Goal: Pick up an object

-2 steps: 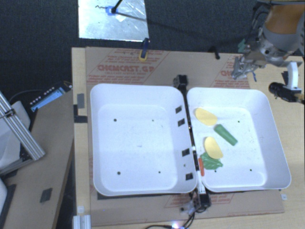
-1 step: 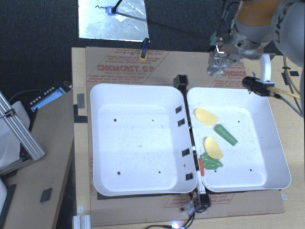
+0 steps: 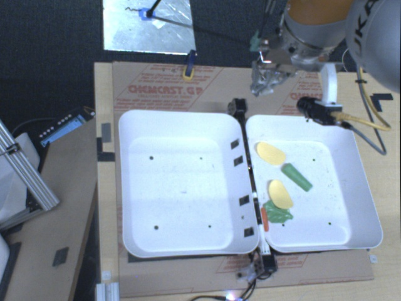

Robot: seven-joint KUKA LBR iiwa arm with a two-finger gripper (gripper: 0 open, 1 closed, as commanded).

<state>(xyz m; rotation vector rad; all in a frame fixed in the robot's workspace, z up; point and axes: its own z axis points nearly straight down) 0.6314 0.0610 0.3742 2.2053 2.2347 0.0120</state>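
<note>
- We observed the worktop point(image 3: 69, 187) carrying two shallow white bins side by side on a brown printed board.
- We recorded the left bin point(image 3: 135, 130) on the left half of the board, its floor marked by small dark dots.
- We noted a row of black clips point(image 3: 241, 180) along the seam where the two bins met.
- We found the right bin point(image 3: 351, 187) holding all the objects, grouped in its left half near the seam.
- We logged an upper yellow piece point(image 3: 270, 153) towards the far wall, and a green cylinder point(image 3: 296, 177) just beside it, lying at a slant.
- We logged a lower yellow piece point(image 3: 281, 194) resting against a green leafy item point(image 3: 277, 215), with a small red piece point(image 3: 264, 217) next to the seam.
- We located the gripper point(image 3: 266, 80) above the board beyond the far rim of the right bin, well apart from every object.
- We could not tell whether the fingers stood apart or together; nothing was visible between them.
</note>
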